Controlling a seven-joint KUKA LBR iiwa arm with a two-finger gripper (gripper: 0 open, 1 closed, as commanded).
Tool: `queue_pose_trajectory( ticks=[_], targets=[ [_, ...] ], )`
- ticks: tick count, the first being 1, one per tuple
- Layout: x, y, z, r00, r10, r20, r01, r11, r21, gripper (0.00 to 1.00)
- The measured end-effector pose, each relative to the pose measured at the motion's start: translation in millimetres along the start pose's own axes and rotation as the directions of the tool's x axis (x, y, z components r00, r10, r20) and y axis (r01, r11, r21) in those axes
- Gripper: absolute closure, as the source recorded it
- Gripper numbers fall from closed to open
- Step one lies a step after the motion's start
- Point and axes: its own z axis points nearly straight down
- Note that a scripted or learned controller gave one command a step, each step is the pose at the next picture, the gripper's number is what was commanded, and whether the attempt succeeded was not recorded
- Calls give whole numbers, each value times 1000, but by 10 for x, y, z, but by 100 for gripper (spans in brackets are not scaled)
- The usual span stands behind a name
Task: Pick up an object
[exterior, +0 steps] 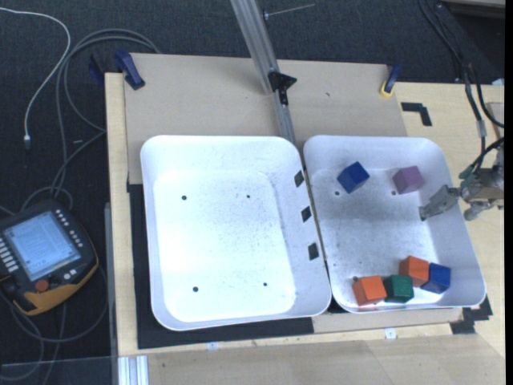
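Observation:
The right bin (pixel 385 144) holds several small cubes. A blue cube (pixel 353 176) and a purple cube (pixel 408 180) lie apart near its far wall. At the near right corner an orange cube (pixel 369 289), a green cube (pixel 398 287), another orange cube (pixel 415 269) and a second blue cube (pixel 438 277) are packed together. My gripper (pixel 437 203) reaches in over the bin's right rim, just right of and below the purple cube, with nothing seen in it.
The left bin (pixel 160 215) sits beside the right one, joined by black clips (pixel 305 213). A slanted metal pole (pixel 256 38) rises from the bench's far edge. A teach pendant (pixel 40 251) and cables lie on the floor to the left.

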Motion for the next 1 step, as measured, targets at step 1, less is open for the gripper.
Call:
queue_pose_trajectory(
  ticks=[1],
  targets=[
    [633,596,809,1000,-8,-5,8,1000,6,0]
  ],
)
